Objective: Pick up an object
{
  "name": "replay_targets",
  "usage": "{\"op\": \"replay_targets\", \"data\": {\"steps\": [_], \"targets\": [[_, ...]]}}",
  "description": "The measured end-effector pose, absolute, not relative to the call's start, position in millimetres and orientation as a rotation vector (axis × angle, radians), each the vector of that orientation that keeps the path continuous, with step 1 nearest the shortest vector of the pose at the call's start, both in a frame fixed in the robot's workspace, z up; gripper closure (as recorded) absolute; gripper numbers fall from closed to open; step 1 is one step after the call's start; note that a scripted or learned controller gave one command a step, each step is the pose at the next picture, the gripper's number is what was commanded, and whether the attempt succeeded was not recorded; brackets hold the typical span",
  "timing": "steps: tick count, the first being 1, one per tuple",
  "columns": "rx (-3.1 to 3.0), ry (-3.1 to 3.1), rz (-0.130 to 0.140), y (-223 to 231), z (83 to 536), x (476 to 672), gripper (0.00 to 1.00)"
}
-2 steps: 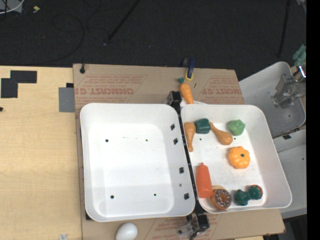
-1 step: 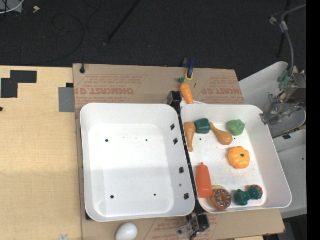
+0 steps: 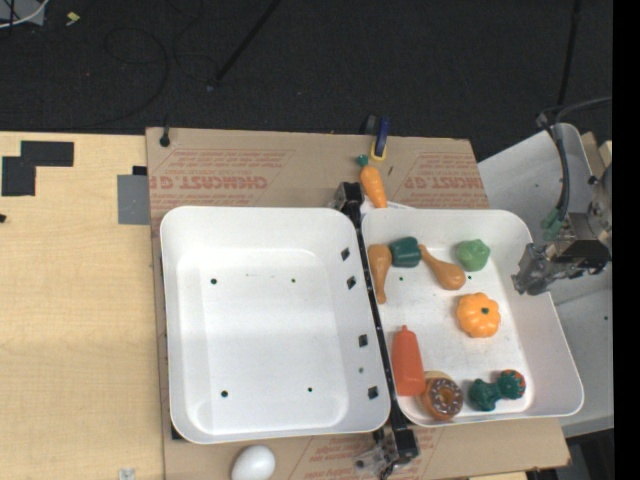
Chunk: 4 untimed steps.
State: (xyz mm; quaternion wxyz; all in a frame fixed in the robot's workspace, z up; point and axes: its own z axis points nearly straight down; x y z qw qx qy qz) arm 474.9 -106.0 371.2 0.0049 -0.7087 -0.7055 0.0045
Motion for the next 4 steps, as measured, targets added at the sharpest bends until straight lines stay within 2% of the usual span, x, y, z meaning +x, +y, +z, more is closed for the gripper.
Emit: {"op": "replay_targets", "data": {"steps": [1,2,3,4], "targets": [[-2.231,-2.232,-0.014,-107.1,538.3,476.1,1.0],[-2.219,-2.21,0.013,-149.8,426.6,476.8,1.0],[-2.223,-2.232,-0.009,-115.9,544.5,476.2,1.0],[-2.218,-2.208,0.014,-163.4,417.9,474.8,1.0]]}}
